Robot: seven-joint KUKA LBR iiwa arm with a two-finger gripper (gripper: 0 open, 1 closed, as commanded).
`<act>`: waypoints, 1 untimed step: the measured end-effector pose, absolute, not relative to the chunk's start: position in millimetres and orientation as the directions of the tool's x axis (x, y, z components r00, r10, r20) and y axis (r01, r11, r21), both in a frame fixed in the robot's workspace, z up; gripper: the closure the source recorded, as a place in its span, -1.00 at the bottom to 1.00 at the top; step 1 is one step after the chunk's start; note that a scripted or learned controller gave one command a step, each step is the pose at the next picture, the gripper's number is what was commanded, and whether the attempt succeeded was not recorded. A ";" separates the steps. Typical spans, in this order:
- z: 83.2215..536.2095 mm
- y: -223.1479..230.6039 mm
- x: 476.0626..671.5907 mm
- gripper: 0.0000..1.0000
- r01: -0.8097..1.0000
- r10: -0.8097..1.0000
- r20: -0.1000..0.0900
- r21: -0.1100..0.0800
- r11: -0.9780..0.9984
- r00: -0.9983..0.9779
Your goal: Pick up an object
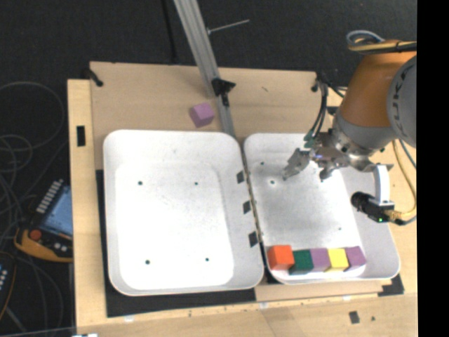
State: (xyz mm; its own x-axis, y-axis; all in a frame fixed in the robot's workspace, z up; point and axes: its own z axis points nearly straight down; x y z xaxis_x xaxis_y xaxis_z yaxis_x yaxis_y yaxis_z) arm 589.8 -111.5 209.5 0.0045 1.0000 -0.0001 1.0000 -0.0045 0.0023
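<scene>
While the arm reaches in from the right, its gripper (306, 164) hangs over the right bin (309, 209) with fingers spread apart and nothing between them. Five blocks line that bin's near edge: orange block (281, 256), green block (302, 260), lilac block (320, 259), yellow block (339, 258), purple block (355, 255). Another purple cube (202, 114) sits on the bench (140, 97) behind the left bin (175, 209).

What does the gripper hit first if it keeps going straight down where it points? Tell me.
Likely the bare white floor of the right bin. The gripper hangs above its upper part; the row of blocks lies off that line, though depth is unclear.
</scene>
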 end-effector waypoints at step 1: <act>96.0 -176.2 555.8 -1.00 1.000 1.000 -0.001 0.002 -0.005 0.005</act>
